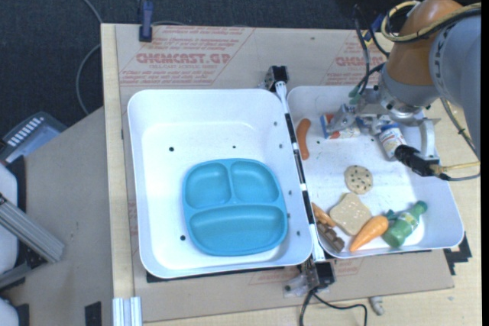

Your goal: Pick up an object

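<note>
The grey arm [451, 50] with its orange band comes in from about two o'clock, and its claw [353, 121] hangs low over the upper part of the right bin [451, 229]; whether the claw is spread or pressed together I cannot tell, since the wrist hides it. Just beside the claw, toward nine o'clock, a sausage [303, 137] lies upright along the bin's left wall. Near the bin's middle sits a cookie [357, 179], and below it, toward six o'clock, a slice of toast [350, 213]. A carrot [369, 232] lies slanted against the toast, touching a green bottle [403, 224] at about four o'clock. The left bin [153, 126] holds a blue divided plate [233, 206] in its lower half. Both bins rest on the tabletop [191, 57].
</note>
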`<action>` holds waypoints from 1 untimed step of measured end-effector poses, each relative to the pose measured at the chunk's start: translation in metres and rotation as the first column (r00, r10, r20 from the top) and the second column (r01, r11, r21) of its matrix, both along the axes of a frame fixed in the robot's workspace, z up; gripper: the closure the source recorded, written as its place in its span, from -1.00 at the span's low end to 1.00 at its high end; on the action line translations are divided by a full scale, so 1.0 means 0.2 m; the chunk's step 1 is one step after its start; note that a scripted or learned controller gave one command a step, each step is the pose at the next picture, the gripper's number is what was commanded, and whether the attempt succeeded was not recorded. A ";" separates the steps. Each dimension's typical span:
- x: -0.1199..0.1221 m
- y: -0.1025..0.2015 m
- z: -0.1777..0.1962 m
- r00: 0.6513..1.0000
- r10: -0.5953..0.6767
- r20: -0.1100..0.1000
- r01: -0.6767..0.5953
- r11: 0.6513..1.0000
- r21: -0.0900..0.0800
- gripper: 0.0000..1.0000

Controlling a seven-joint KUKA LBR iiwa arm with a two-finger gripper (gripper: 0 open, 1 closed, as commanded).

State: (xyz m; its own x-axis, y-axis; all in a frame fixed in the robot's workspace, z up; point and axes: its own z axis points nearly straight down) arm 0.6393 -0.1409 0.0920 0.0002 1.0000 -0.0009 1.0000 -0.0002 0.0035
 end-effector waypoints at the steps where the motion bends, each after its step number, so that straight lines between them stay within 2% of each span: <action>1: 0.14 0.16 -0.04 1.000 0.001 -0.005 -0.001 1.000 0.002 -1.00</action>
